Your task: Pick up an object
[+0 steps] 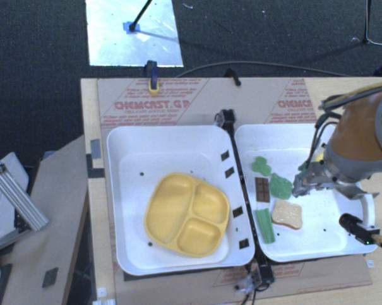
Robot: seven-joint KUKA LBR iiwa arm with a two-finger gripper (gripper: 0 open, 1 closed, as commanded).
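Note:
In the right bin (317,143) lie several toy foods: a green leafy piece (262,165), a brown chocolate bar (262,189), a second green leafy piece (281,187), a slice of toast (286,214) and a green stick (265,226). My gripper (300,187) hangs low over the bin, just right of the second green piece and above the toast. The arm's wrist covers the fingers, and nothing shows between them.
The left bin (134,157) holds a yellow divided plate (187,213). A black divider with clips (241,191) runs between the bins. A black fitting (357,228) sits at the right bin's front right corner. The arm's orange band (367,131) overhangs the right bin's right side.

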